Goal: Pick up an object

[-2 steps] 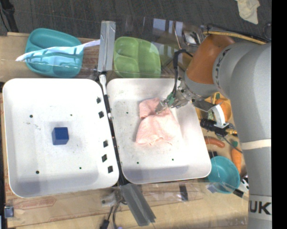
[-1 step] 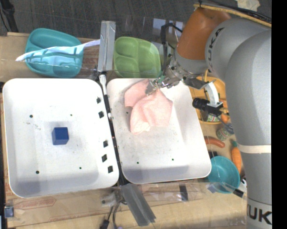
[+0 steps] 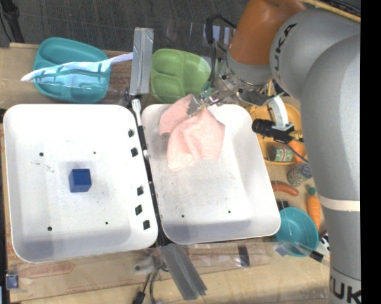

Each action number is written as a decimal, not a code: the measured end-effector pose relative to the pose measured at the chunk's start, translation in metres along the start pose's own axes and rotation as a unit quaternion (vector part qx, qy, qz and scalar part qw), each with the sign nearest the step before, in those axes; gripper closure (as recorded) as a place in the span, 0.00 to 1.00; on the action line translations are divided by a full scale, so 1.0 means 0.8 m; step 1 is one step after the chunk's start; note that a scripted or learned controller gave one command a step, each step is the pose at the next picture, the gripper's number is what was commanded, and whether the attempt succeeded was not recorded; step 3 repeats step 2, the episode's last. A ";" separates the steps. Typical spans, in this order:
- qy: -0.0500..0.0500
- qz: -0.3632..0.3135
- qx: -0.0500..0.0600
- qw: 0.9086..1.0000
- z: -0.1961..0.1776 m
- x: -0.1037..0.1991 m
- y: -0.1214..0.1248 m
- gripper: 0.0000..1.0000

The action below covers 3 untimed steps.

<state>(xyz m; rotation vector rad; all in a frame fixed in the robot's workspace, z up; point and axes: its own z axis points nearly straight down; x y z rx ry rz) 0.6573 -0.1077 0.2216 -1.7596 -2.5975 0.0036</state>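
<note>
From my seat I see the claw at the far edge of the right bin, its metal fingers pinched shut on the top of a pink cloth. The cloth hangs from that grip and drapes down over the bin's back half, its lower folds resting on the white floor. Above the claw sits the orange band of the arm, and the grey arm runs down my right side.

Just behind the claw a green pepper toy lies on the bench, beside the bin's rim. In the left bin a small blue cube rests alone, well apart from the cloth. Behind that bin lies a teal shell-shaped toy. Near the right bin's front corner I see a teal bowl.
</note>
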 end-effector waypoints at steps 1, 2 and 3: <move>0.001 -0.241 0.001 0.971 0.013 0.004 0.001 1.00; 0.001 -0.204 0.002 0.979 -0.006 0.036 0.001 1.00; 0.001 -0.204 0.002 0.979 -0.006 0.036 0.001 1.00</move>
